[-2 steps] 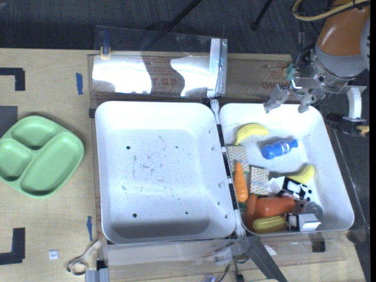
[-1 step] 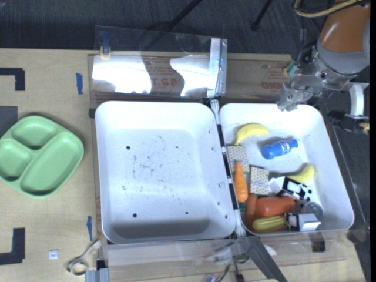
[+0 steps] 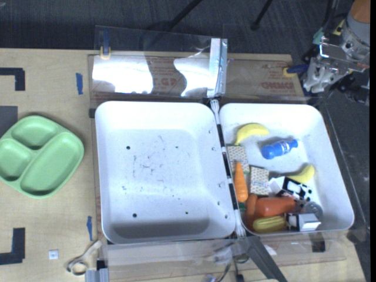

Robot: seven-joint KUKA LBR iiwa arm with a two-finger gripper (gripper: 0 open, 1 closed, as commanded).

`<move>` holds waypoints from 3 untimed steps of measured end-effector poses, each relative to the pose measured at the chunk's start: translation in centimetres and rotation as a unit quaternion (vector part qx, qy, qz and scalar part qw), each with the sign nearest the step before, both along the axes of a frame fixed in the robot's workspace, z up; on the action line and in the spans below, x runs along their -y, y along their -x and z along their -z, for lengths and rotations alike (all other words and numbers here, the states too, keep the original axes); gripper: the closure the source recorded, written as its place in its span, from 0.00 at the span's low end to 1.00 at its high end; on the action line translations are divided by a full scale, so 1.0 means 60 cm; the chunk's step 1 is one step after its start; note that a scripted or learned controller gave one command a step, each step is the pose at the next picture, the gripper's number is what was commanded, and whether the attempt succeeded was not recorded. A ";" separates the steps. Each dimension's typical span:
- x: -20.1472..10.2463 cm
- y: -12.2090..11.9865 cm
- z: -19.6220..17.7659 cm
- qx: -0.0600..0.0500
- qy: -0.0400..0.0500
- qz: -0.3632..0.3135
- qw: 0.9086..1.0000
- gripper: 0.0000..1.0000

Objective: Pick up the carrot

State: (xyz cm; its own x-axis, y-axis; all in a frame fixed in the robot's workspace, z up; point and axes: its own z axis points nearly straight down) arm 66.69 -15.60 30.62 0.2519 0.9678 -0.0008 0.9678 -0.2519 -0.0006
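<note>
Over at 9 o'clock a green divided plate [image 3: 40,155] is sitting on the wooden bench [image 3: 41,69], well apart from the bins. The left bin [image 3: 158,113] is offering loads of open floor, just scuff marks in it. The right bin [image 3: 329,157] is where things are getting crowded. The carrot [image 3: 240,181] is lying lengthwise just beside that bin's left wall, at about 8 o'clock in it, its lower end touching a red-orange item [image 3: 273,205] and a patterned packet [image 3: 258,180] sitting on its right. A yellow piece [image 3: 251,132] and a blue bottle [image 3: 278,148] are lying toward 12. The gripper [image 3: 320,75] is hanging up at 2 o'clock, outside the bins; honestly I cannot tell whether it's open or closed.
</note>
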 end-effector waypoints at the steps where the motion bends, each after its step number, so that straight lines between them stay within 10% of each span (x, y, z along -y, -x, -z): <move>1: 0.089 0.043 -0.083 0.000 0.000 0.130 0.991 1.00; 2: 0.097 0.043 -0.213 -0.001 0.000 0.272 0.962 1.00; 3: 0.096 0.043 -0.213 -0.001 0.000 0.272 0.962 0.00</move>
